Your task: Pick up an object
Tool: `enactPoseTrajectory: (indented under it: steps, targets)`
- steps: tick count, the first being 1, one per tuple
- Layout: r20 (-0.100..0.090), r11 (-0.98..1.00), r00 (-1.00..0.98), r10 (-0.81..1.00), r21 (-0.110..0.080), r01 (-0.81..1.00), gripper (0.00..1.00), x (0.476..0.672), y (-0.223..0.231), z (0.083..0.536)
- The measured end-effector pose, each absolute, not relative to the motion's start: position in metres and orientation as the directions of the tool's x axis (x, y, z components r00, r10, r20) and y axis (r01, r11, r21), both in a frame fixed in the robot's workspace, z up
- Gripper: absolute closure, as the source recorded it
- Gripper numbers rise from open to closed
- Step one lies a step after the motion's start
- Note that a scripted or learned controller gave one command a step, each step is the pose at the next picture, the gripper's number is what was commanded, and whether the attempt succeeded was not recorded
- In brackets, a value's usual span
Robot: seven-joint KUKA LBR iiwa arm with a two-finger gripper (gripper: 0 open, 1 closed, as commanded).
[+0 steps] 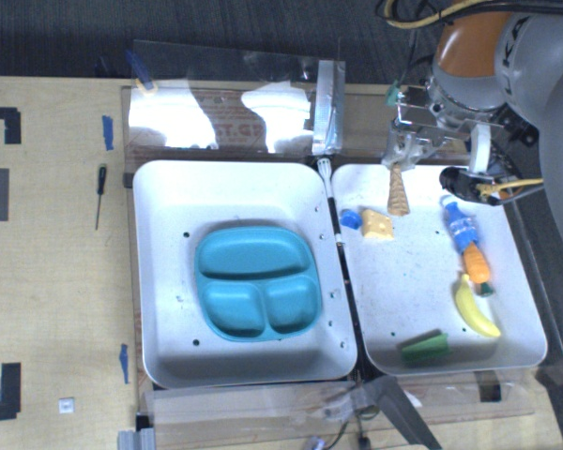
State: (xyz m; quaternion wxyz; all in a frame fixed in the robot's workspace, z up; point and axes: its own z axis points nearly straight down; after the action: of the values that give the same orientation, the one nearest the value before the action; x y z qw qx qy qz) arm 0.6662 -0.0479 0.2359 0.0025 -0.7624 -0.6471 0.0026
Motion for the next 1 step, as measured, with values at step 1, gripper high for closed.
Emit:
enactPoseTrajectory:
  steps: [1]
  targets:
    - [-0.002, -0.161, 0.161, 0.987, -0.001, 0.987, 1.0, 0.668, -0.0477, 0.2488]
